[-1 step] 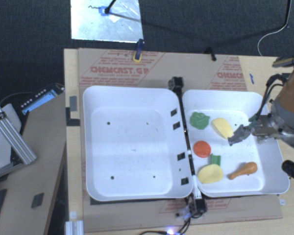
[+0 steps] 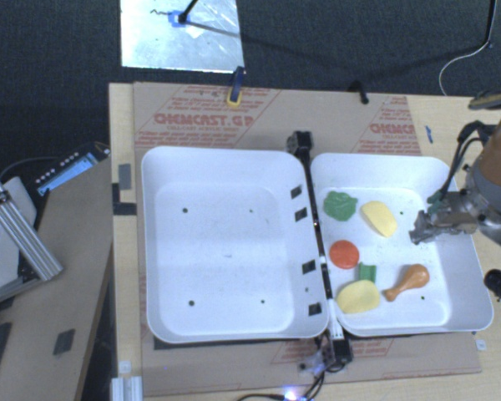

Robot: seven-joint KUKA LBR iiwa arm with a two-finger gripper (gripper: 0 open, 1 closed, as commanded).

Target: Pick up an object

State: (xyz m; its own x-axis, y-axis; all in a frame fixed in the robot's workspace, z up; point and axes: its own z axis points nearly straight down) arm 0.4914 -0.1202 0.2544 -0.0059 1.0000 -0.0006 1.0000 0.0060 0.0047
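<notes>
The orange drumstick (image 2: 407, 281) lies in the right bin (image 2: 463, 307), long axis slanting, thick end up-right, thin end down-left. Left of it sit a yellow piece (image 2: 358, 296), a small green block (image 2: 367, 271) and a red round piece (image 2: 344, 254); above those, a pale yellow piece (image 2: 380, 218) and a green leafy piece (image 2: 340, 205). My jaws (image 2: 424, 228) hover above the drumstick; whether they gape, I cannot tell. The left bin (image 2: 163, 174) adjoins.
</notes>
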